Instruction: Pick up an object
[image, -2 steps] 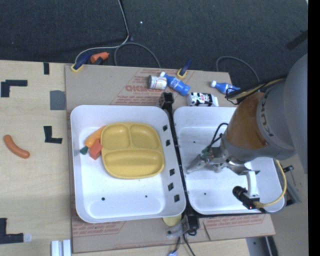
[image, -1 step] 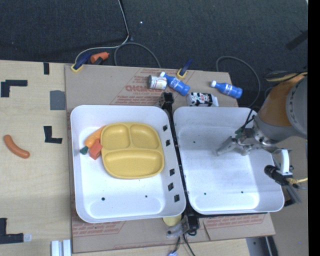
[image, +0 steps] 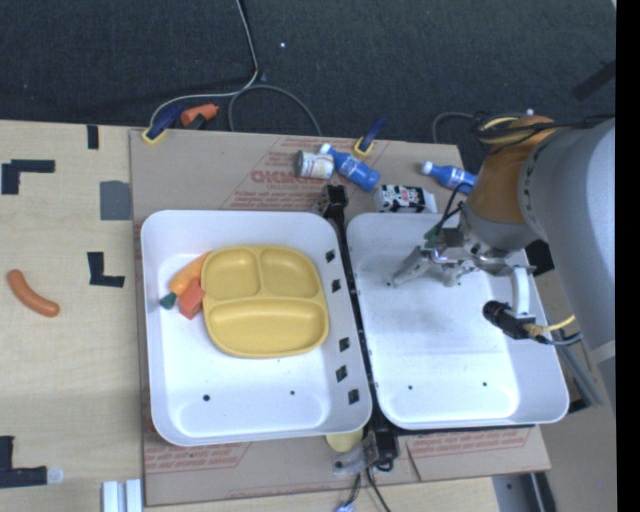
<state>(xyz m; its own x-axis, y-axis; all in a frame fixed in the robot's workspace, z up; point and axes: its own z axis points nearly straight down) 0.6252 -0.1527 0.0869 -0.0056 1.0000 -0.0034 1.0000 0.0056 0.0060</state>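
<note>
Tool (image: 405, 272): fingers spread wide, holding nothing, low over the bare floor of the right bin (image: 450, 390).

Risk: closing here would likely catch only air; all pickable goods lie in the left bin (image: 240, 410).

Count: bins, two; yellow divided plate (image: 265, 300), one; orange toy pieces (image: 187, 288) touching its left edge, apparently two.

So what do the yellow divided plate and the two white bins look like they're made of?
Yellow divided plate: probably moulded plastic, matte to satin, judging by its uniform colour and soft rounded compartment ridges. Left bin and right bin: likely smooth plastic too, with rounded corners, a thin rim and faint sheen, though painted metal can't be excluded.
</note>
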